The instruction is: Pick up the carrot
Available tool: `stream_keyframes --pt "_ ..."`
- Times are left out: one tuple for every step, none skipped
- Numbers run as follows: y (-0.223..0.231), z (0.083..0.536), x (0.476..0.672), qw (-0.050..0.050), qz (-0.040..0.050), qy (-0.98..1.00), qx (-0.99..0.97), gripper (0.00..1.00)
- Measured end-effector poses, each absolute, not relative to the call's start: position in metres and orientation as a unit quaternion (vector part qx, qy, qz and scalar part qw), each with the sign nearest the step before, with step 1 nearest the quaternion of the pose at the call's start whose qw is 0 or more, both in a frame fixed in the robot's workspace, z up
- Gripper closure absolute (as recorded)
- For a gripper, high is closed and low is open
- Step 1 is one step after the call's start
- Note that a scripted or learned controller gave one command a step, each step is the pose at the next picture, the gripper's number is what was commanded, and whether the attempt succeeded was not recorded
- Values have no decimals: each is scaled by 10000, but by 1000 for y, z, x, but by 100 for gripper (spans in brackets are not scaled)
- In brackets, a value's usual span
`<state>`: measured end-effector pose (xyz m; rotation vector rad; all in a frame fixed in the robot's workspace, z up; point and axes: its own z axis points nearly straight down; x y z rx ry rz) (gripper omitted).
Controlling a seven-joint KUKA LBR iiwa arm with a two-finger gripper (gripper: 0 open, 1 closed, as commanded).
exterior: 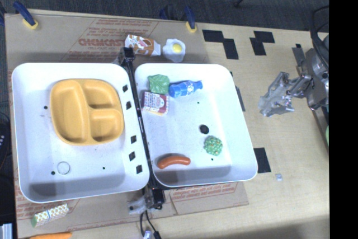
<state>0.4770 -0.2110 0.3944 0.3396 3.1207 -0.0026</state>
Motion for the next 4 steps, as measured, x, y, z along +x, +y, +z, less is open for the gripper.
stream_keyframes --pt "-211 292 477 -2 1 10000 79 100" --pt "-211 340 477 11 -9 9926 -1217 100" --pt "-211 360 490 11 -11 9748 -2229 100" --pt "-206 346 487 0 -5 9758 -2186 100"
